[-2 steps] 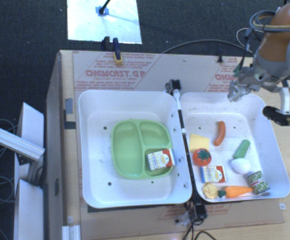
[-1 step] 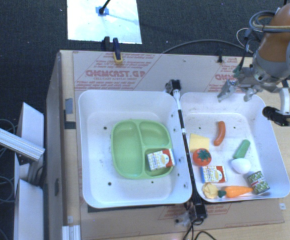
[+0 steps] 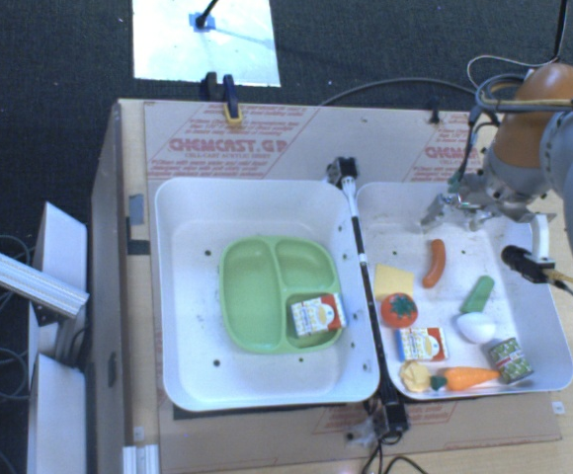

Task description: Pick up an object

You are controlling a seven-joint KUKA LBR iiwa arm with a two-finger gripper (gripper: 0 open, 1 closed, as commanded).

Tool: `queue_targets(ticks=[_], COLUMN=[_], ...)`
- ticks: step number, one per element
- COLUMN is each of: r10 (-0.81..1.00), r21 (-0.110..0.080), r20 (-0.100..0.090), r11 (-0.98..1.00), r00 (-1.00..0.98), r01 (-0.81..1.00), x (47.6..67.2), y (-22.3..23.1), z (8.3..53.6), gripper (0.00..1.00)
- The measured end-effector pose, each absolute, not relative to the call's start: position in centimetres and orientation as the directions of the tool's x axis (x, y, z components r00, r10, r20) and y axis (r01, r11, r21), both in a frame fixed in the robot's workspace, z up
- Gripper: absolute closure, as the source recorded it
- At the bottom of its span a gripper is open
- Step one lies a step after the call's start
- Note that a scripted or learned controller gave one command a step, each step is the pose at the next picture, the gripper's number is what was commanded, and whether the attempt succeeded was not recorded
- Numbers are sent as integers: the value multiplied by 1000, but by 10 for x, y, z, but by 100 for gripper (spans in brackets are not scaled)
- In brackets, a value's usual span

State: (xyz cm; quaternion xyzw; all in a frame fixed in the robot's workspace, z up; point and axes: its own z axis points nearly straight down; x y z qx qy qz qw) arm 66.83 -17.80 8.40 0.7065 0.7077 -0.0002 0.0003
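The gripper (image 3: 443, 206) hangs over the right bin (image 3: 553, 309) at about twelve o'clock of it, and I cannot tell how it is set or whether it has anything. Just below it, toward six o'clock, lies a sausage (image 3: 434, 263). In the left bin (image 3: 168, 294) a green tray (image 3: 252, 299) carries a small carton (image 3: 315, 316).

You had the grey arm (image 3: 563, 151) with its orange band (image 3: 533, 117) reaching in from the right edge of the view, its wrist bent downward and leftward. The metal two-finger tool (image 3: 443, 210) hung at the arm's left end, pointing down and to the left. From above, you could not make out the tool's state.
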Motion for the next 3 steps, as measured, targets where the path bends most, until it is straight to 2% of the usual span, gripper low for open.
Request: queue_targets(ticks=[1, 2, 3], r10=[1000, 1000, 1000], r21=[2, 6, 6], r20=[0, -1, -2], r11=[4, 6, 2], r00=[-4, -6, -2], r01=[1000, 1000, 1000], x=[669, 670, 670], y=[-143, -144, -152], z=[85, 96, 191], gripper=[0, 100, 100])
